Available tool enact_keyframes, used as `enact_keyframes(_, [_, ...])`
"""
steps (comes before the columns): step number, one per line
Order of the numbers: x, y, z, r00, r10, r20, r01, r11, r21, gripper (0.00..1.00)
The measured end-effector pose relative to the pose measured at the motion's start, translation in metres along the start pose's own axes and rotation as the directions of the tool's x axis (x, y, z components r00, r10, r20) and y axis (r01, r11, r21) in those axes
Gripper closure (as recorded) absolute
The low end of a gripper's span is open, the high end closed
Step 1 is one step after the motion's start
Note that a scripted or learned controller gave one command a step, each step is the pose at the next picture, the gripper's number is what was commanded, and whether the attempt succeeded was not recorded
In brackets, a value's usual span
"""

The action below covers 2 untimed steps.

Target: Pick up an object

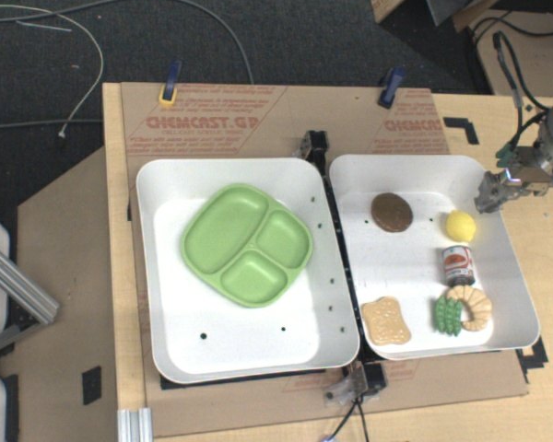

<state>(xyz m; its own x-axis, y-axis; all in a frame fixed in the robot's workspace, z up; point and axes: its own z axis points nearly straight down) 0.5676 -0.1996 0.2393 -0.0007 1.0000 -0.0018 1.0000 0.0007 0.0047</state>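
Cardboard-covered bench (461, 145) under two white bins (166, 339), side by side.

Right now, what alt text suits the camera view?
The end effector hovers at the right bin's far right edge, near a lemon. That bin also holds a brown patty, can, toast and shrimp; the left bin holds a green divided plate.

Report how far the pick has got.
Done: nothing lifted; the brown patty, lemon, can, toast and shrimp all lie in the right bin. In hand: the gripper sits at that bin's right rim, near the lemon. Left: descend, grasp, lift.
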Motion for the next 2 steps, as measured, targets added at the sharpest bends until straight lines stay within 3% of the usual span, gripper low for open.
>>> enact_keyframes(1, [0.0,0.001,-0.02,1.0,0.0,0.0,0.0,1.0,0.001,1.0])
enact_keyframes(2, [0.045,0.018,-0.008,1.0,-0.004,-0.003,0.004,1.0,0.006,1.0])
